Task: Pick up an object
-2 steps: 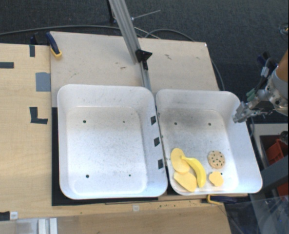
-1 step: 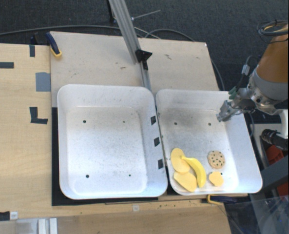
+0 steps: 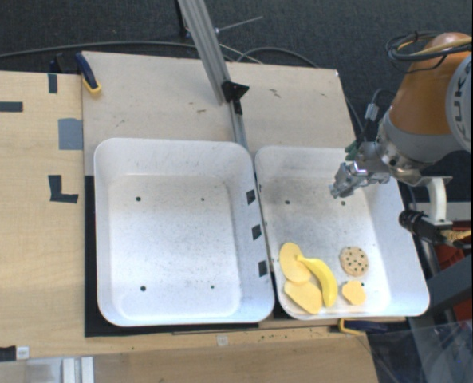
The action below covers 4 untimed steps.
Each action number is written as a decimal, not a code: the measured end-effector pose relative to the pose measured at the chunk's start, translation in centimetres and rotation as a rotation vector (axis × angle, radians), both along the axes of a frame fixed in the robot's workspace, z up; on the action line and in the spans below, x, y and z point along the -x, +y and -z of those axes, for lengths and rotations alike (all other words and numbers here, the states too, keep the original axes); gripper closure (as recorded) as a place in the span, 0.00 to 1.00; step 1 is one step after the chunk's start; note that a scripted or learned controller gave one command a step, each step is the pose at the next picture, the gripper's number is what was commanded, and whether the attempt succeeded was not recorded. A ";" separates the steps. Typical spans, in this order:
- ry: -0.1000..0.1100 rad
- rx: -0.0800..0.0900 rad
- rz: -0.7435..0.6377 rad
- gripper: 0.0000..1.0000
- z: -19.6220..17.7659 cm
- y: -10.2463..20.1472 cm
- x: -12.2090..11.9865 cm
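Note:
The right bin (image 3: 316, 166) holds several small items near its front edge: a yellow banana (image 3: 321, 278), a pale yellow round piece (image 3: 293, 264), another yellow piece (image 3: 304, 297), a brown speckled cookie (image 3: 353, 260) and a small orange-yellow piece (image 3: 353, 294). My gripper (image 3: 344, 183) hangs over the back right part of this bin, well behind those items. Nothing shows between its fingers.
The left bin (image 3: 108, 214) lies beside the right one, with a dark divider strip between them. A slanted metal rail (image 3: 208, 42) runs from the top down to the bins' back edge. The arm's orange band (image 3: 427, 78) stands at the right.

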State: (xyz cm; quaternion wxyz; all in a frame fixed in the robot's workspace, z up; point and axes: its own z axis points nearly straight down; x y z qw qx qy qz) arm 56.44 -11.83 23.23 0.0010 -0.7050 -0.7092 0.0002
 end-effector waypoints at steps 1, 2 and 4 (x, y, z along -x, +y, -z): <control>-0.001 -0.001 -0.002 1.00 -0.9 5.6 -1.1; -0.001 0.000 -0.001 1.00 -1.3 10.2 -1.9; 0.000 -0.001 -0.002 1.00 -1.3 21.6 -4.0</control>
